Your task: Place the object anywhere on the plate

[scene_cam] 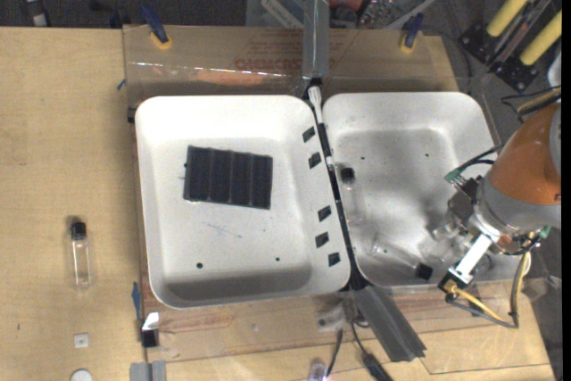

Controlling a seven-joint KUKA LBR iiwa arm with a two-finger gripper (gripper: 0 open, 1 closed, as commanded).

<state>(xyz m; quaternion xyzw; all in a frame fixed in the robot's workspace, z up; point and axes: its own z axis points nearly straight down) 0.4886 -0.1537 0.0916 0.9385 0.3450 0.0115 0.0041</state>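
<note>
Dark ribbed plate [228,177] flat in left bin [161,263], arm low over right bin [401,116] nr its front-right corner, claw [443,238] state can't tell, object to place not identifiable, small vial [80,252] on worktop [53,120] nr left edge.

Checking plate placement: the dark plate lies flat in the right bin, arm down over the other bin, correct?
No. The camera view shows the dark plate lying flat in the left bin, and the arm is down over the right bin.

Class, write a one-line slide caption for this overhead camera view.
Robot arm lowers its gripper into the right bin; a dark plate lies in the left bin.
</note>
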